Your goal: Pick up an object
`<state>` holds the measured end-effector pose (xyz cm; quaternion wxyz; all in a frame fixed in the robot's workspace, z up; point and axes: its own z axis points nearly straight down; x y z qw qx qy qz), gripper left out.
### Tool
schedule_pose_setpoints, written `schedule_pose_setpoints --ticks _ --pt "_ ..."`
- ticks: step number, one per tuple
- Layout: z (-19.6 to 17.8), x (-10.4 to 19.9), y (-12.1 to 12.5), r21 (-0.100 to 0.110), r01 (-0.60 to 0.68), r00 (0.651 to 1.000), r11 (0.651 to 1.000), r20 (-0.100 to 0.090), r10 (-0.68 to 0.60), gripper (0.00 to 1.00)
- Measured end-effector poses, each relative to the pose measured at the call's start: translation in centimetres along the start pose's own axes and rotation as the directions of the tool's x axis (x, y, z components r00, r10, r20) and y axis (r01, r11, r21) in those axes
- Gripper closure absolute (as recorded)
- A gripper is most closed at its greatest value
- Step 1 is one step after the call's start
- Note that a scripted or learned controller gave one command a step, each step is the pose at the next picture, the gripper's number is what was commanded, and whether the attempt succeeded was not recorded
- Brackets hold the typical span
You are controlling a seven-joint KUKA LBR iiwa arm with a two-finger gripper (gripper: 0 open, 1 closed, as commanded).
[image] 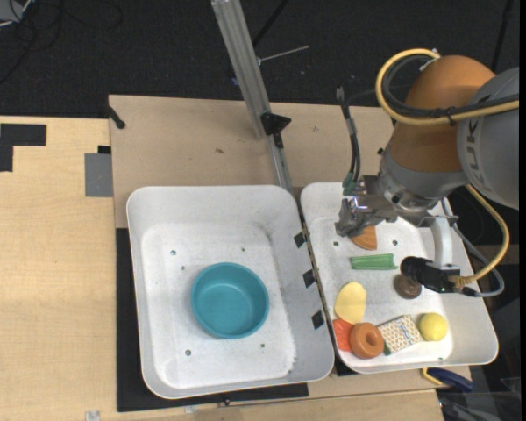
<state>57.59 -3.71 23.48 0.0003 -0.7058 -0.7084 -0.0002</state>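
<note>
- A camera looked down at a slant on a tan bench point(53, 261) that carried two shallow white bins side by side.
- The left bin point(158, 213) held a teal bowl point(230, 299), sitting upright a little near of centre.
- The right bin point(320, 202) held a scatter of small things: an orange wedge point(366, 235) at the far end, a green stick point(372, 261) just near of it, a pale yellow piece point(351, 302), a brown round piece point(408, 287), an orange ring point(366, 339), a patterned block point(400, 332) and a yellow ball point(433, 326) toward the near edge.
- The grey arm with its orange band point(438, 103) reached in from the right, and the end effector point(358, 219) sat low over the far end of the right bin, directly at the orange wedge.
- Whether the end effector was spread or closed could not be told, as the tips were too small and cluttered, so no hold on the wedge could be confirmed.
- Judged from this, the step in hand was the descent or closing onto the orange wedge, the likely target.
- The next move would call for a firm closure on the wedge and a straight lift, without nudging the green stick beside it.
</note>
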Motion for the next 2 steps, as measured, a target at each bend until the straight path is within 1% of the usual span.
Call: schedule_pose_setpoints --ticks 1,2 --pt "-0.7 4.9 -0.7 0.0 -0.001 1.0 1.0 0.0 0.001 1.0" --pt "-0.3 9.8 -1.8 0.001 0.0 1.0 1.0 0.0 0.0 1.0"
